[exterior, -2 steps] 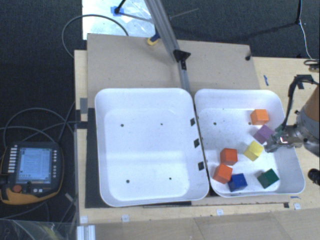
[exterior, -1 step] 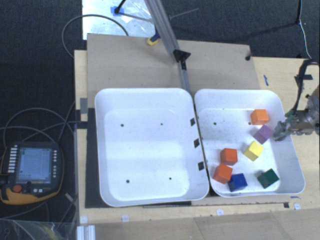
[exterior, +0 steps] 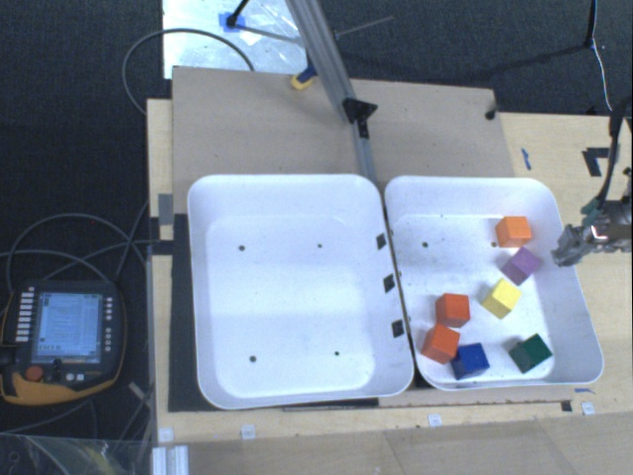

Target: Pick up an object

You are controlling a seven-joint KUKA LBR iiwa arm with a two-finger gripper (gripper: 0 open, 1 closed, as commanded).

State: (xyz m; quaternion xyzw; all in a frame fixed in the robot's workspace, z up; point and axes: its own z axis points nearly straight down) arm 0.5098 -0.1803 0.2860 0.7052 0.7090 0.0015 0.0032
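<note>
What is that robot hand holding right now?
Nothing that can be seen: the hand sits at the right bin's rim, beside the small purple cube.

Robotics lab: teach pendant [exterior: 61, 341], bench bins [exterior: 287, 191].

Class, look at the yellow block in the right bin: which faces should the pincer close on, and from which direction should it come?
Come straight down from above onto the yellow block, probably closing on two opposite side faces. It sits turned diamond-wise to the bin's walls, so the wrist should likely rotate to match. The purple block lies close at its upper right; the faces away from that gap look freer. The pincer is at the right bin's right rim.
</note>
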